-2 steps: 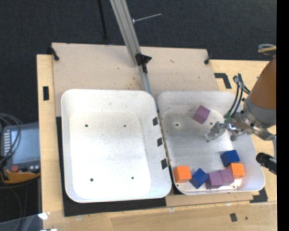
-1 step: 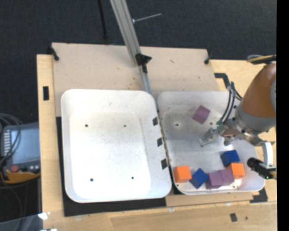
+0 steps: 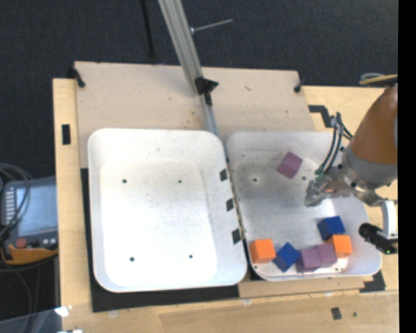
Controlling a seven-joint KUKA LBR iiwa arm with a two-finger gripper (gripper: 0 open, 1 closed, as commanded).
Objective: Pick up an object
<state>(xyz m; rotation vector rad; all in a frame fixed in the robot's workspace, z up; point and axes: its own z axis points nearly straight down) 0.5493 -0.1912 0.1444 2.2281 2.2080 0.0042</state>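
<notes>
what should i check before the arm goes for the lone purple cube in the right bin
1. Target in view: the lone purple cube sits in the upper part of the right bin, unobstructed: ok.
2. Clear space around the target: no other block touches it: ok.
3. Hand position: the hand is to the lower right of the cube, not over it: not ok.
4. Hand free of any load: cannot tell.
5. Other blocks out of the path: the blue cube and the row with the orange cube lie along the bin's lower edge, away from the target: ok.
</notes>
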